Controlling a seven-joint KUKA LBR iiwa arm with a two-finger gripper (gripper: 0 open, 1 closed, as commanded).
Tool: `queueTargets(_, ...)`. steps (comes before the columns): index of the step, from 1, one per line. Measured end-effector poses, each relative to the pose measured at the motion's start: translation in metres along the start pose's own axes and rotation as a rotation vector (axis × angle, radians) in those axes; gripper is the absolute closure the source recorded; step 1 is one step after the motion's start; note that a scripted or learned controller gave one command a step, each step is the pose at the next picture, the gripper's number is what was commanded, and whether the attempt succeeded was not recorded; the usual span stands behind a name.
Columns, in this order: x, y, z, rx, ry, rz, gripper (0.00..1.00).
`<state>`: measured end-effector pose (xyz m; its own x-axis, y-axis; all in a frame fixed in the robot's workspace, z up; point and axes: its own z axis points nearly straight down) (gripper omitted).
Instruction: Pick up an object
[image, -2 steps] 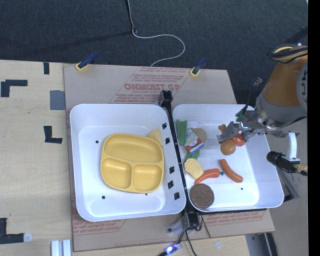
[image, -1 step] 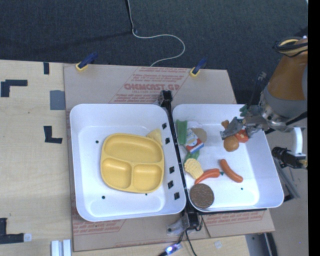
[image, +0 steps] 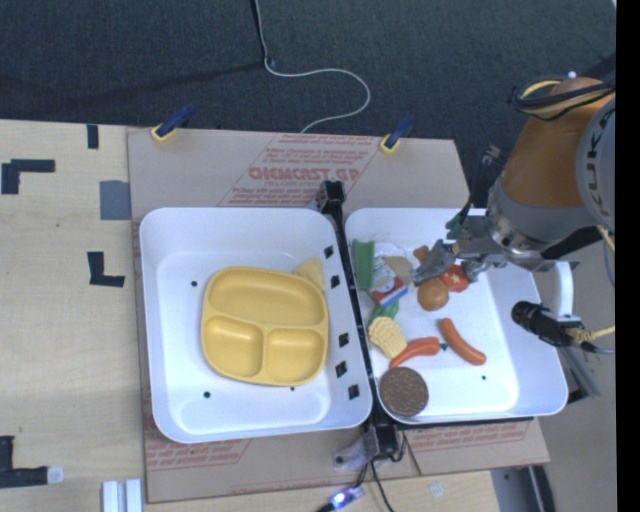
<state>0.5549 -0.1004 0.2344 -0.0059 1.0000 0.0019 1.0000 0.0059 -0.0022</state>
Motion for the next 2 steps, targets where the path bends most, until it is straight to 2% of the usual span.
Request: queueTargets(2,0.11,-0.008,0.019,0.002,-0.001,0.0,1.0)
